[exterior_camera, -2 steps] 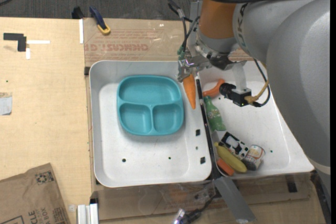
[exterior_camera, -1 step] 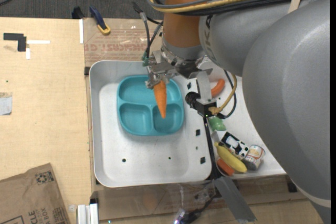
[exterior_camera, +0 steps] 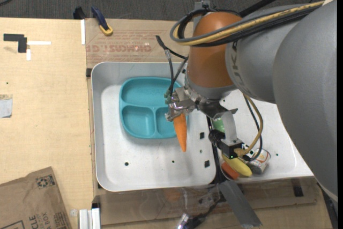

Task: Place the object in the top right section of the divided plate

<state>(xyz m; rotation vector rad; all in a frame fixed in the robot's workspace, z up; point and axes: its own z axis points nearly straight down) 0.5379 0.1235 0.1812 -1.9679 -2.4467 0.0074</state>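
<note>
Orange tapered carrot (exterior_camera: 180, 133); teal divided plate (exterior_camera: 140, 113)

A yellow banana (exterior_camera: 239, 167) lies beside a small can (exterior_camera: 261, 161) in the right bin (exterior_camera: 278, 139).

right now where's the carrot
The carrot hangs from the gripper at the teal divided plate's right edge, over the left bin.

Bright, even light (soft shadows); perhaps slightly blurred.
</note>
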